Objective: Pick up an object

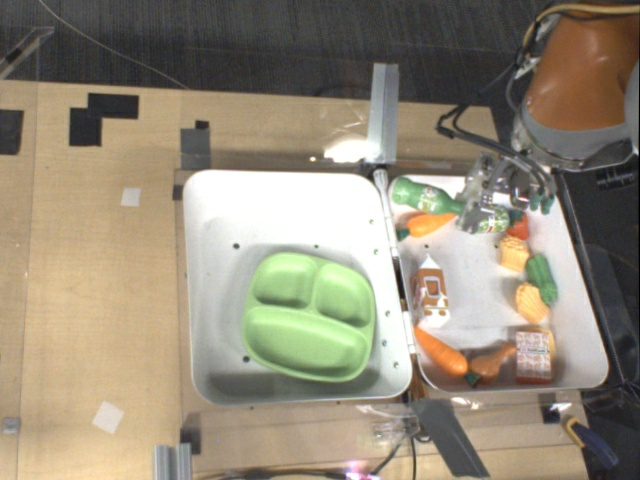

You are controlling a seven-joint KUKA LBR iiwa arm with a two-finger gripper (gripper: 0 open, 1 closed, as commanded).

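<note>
A grey arm with an orange band (pixel 585 63) reached in from the right, its hand (pixel 487 206) lowered over the far end of the right bin (pixel 590 343); whether the hand was released or clenched could not be told. It hung just beside a green bottle (pixel 425 197) and an orange carrot (pixel 431 224) near the far left corner. A small carton (pixel 431 290) lay by the left wall, another carrot (pixel 441 351) and a labelled can (pixel 534 356) along the near wall, and a green vegetable (pixel 541 278) by the right wall. The bin's middle floor was bare. The left bin (pixel 215 218) held a green divided plate (pixel 310 315), with bare floor around it, on the wooden worktop (pixel 80 298).
</note>
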